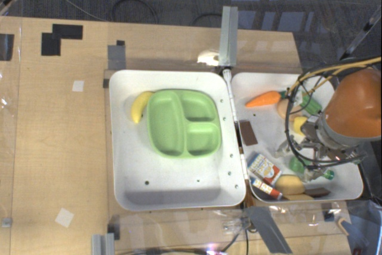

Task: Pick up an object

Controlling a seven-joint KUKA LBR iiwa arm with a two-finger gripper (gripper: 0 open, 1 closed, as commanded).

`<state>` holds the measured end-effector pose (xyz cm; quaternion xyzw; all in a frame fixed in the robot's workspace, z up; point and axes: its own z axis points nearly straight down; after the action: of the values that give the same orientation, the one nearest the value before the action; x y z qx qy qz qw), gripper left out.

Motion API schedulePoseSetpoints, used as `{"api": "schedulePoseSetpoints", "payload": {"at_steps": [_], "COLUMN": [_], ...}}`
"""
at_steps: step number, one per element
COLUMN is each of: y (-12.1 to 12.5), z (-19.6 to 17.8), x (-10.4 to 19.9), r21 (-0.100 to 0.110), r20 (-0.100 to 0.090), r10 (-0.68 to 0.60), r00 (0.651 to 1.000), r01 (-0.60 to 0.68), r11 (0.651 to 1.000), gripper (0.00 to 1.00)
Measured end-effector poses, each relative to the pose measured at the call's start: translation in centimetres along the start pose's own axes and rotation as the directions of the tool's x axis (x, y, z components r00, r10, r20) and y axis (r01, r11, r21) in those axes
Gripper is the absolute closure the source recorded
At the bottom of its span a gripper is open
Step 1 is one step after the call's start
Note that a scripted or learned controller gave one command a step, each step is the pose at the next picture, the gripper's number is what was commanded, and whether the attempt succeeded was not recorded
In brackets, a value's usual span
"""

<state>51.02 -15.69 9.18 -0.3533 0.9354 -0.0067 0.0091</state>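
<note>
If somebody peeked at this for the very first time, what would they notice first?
Probably the big green divided tray in the middle of the left bin, with a yellow banana tucked against its left edge. Next, the robot arm's orange band, hanging over the right bin, where a bright orange carrot lies near the top among small toys.

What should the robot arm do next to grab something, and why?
Probably lower straight down a little. The arm hangs over the right bin, where the toys crowd together: a carrot, a small box and a potato-like lump. The banana and green tray sit further off in the left bin.
</note>
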Motion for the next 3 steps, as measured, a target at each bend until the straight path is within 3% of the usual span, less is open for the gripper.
{"api": "schedulePoseSetpoints", "payload": {"at_steps": [1,2,3], "y": [3.6,-1.6,-7.7], "z": [-0.1,0.2,-2.5], "x": [-2.0,-6.8,-2.8], "r21": [0.002,-0.007,-0.014], "r20": [0.002,-0.001,0.000], "r10": [0.243,-0.023,-0.130], "r00": [0.970,1.000,0.991], "r01": [-0.243,0.023,0.130], "r11": [0.970,1.000,0.991], "gripper": [0.00,0.00,0.00]}}
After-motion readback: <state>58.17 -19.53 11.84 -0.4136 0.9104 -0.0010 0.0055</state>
